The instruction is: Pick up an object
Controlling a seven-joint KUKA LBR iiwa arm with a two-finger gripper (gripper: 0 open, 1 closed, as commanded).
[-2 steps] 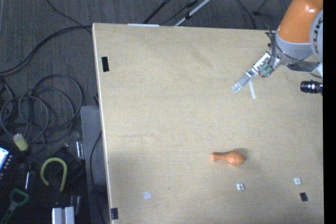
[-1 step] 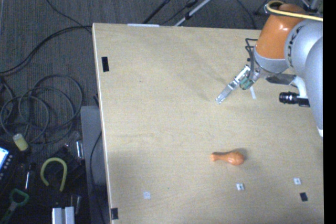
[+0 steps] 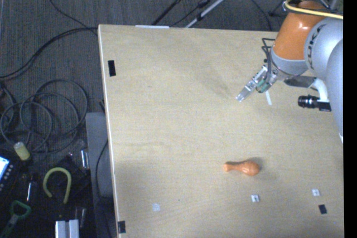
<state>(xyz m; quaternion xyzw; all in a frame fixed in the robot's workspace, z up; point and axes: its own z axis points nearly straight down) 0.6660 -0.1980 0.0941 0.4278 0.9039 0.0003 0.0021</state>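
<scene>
Camera view, from above. My arm [image 3: 312, 42], grey with an orange band, reached in from the right over the pale wooden bench top [image 3: 167, 120]. My gripper [image 3: 245, 95] pointed down and to the left, above bare surface; whether it was released or clenched could not be told. The orange object [image 3: 243, 167], pear-shaped with a narrow neck, lay on the bench well apart from my gripper, nearer the camera.

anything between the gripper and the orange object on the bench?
Nothing. In the camera view the gripper hangs above and slightly right of the orange object; the stretch between them is bare tan bench top.
</scene>
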